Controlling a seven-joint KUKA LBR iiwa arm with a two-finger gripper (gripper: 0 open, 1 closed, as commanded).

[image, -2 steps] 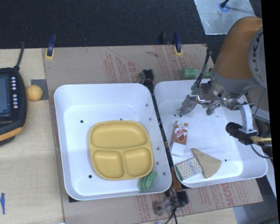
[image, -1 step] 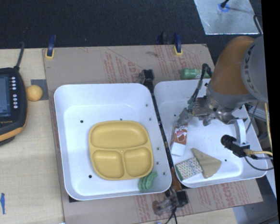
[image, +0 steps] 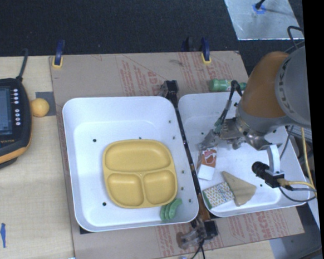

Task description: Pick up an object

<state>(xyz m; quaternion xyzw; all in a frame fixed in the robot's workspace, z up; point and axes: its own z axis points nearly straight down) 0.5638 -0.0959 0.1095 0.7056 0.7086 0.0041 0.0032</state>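
The arm is down in the right bin [image: 279,199], its pincer [image: 215,134] low near the bin's left wall, just above the small red-and-white carton [image: 207,161]. Whether the pincer is apart or together, I cannot tell; the tip is a dark tangle against the white floor.

Candidates to lift: that carton, a patterned green-and-white packet [image: 218,194] and a tan wedge [image: 240,187] touching it, all in the right bin. Over in the left bin [image: 76,177] sit a yellow divided tray [image: 139,172] and a green piece [image: 170,210] at the front rim.

The risk: the carton lies hard by the divider wall, so the pincer could strike the wall or just nudge the carton flat. The packet and wedge touch, and might drag together.

The wrist hides the bin's back corner, and a green item [image: 221,84] behind the bin is half covered.
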